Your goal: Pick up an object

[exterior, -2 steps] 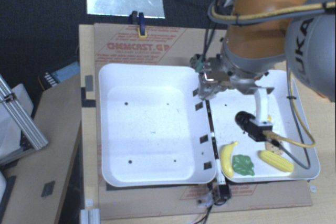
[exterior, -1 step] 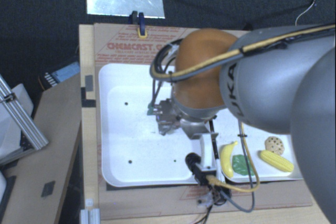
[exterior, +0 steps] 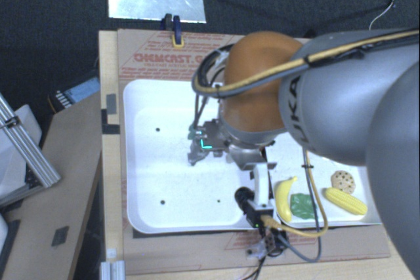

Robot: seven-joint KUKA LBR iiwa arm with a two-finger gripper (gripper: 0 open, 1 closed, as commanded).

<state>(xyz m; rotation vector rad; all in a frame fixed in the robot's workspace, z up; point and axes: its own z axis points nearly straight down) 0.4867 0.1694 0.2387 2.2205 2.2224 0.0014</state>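
Observation:
My gripper (exterior: 197, 153) hangs low over the left white bin (exterior: 151, 160), near its right side, with a green light glowing on it. The big grey arm with its orange band (exterior: 259, 85) covers the wrist and much of the right bin (exterior: 367, 220). In the right bin's front part lie a yellow banana (exterior: 283, 200), a green flat item (exterior: 304, 206), a round speckled cookie (exterior: 342, 180) and a yellow corn cob (exterior: 346, 201). None of these is at the gripper; they sit to its right.
A cardboard sheet (exterior: 164, 57) lies under the bins, with a yellow-and-blue clamp (exterior: 176, 29) at its far edge. Cables and a black connector (exterior: 252, 206) hang near the front rim between the bins. A metal frame (exterior: 26, 147) stands at the left.

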